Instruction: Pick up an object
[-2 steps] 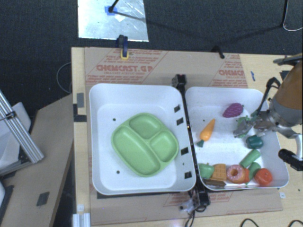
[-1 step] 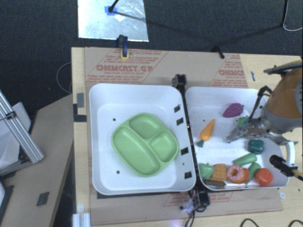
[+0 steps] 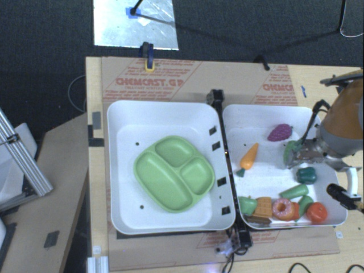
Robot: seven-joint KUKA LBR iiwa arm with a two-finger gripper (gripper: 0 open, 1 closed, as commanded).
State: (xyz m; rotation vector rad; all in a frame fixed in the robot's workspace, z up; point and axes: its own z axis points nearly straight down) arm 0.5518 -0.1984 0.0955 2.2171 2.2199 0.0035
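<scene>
The gripper (image 3: 297, 155) sits low in the right bin (image 3: 259, 121), beside a green toy (image 3: 306, 174); its grip state cannot be determined.

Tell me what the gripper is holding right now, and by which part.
It cannot be told. The gripper sits low in the right bin near a dark green toy, but nothing shows between its tips.

Fixed overhead camera, slanting down on both bins (image 3: 170, 110)
</scene>
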